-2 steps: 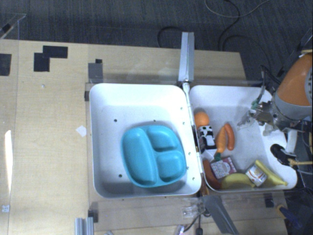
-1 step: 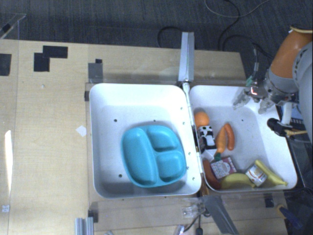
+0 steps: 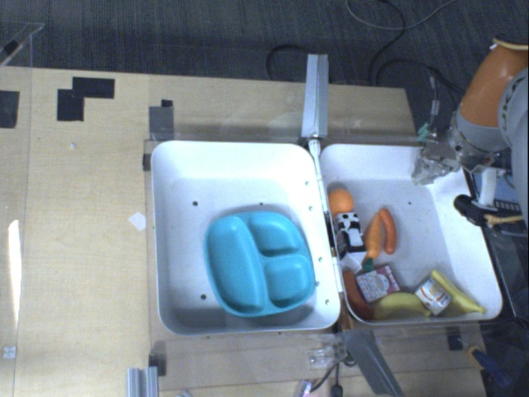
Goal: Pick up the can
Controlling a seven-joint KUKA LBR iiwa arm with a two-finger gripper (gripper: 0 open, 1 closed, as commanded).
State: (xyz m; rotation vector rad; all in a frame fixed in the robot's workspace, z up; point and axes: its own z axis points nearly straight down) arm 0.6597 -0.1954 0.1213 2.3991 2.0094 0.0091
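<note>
Lying on its side at the near right corner of the right-hand shallow white bin (image 3: 430, 222), the small cylindrical metal can (image 3: 432, 295) with a pale printed label was seen touching a yellow banana (image 3: 426, 303) that curved along the bin's near wall. The two-finger gripper (image 3: 430, 169) was placed well apart from the can, above the far right part of the same bin near its rim, at the end of the grey arm with its orange band (image 3: 490, 85) reaching in from the right. Nothing was seen between the gripper's tips, and whether they were spread or closed could not be told. Between can and divider a dark red packet (image 3: 377, 284) was laid, and further along the divider an orange carrot (image 3: 382, 233), a round orange fruit (image 3: 340, 201) and a small black-and-white item (image 3: 351, 230) were gathered. A light blue plastic divided plate (image 3: 259, 263) was set in the left-hand white bin (image 3: 190, 180). Both bins were borne by a pale wooden bench (image 3: 74, 222) marked with black tape patches, a metal bracket (image 3: 316, 98) was fixed behind the divider, and dark carpet with loose cables (image 3: 388, 11) was spread beyond.
</note>
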